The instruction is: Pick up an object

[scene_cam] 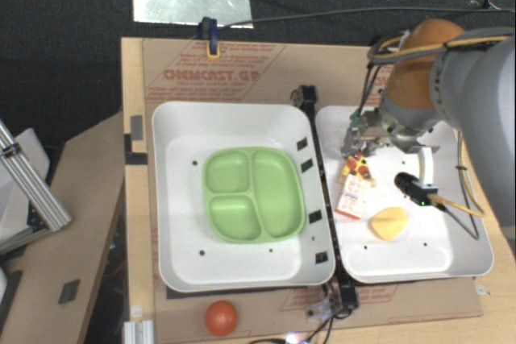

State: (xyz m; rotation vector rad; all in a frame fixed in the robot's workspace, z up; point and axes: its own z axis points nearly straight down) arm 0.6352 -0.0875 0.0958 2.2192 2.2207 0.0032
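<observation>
Shallow white left bin (173,173) holds green divided plastic tray (251,195), white right bin (451,254) holds red-and-white flat packet (350,197) and yellow rounded lump (389,222), hand (359,145) over its far-left part, grip state cannot be told.

Red "CHEMCAST GP" lettering is printed on the brown board (242,60).
</observation>
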